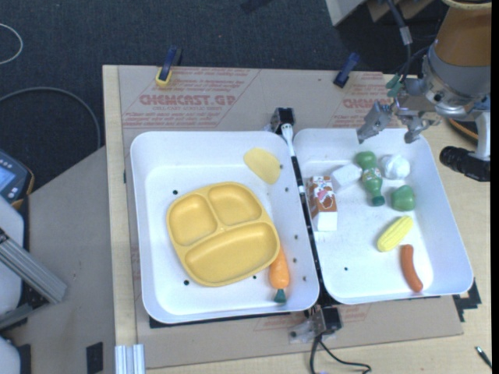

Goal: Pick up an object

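Left bin (148,209): a yellow divided plate (223,232) with 3 compartments lies roughly in the middle, turned at a slant. A pale yellow chip-shaped piece (263,164) lies near the bin's far right corner, apart from the plate. An orange toy carrot (279,274) lies at the near right corner, just beside the plate's edge, green end toward the near rim.

Right bin (452,232): a small carton (322,202) with a brown and red label lies along the left wall. Further right, a green bottle-like toy (369,178) sits next to a white round piece (396,167); whether they touch cannot be told. A green pepper-like toy (403,199) lies just in front of them. A yellow corn cob (394,233) lies near the bin's middle, and a red-orange sausage (411,268) lies near the front right.

The gripper (396,125) hangs over the far edge of the right bin, 2 fingers apart, nothing between them. The arm's orange band (465,29) shows at the upper right corner.
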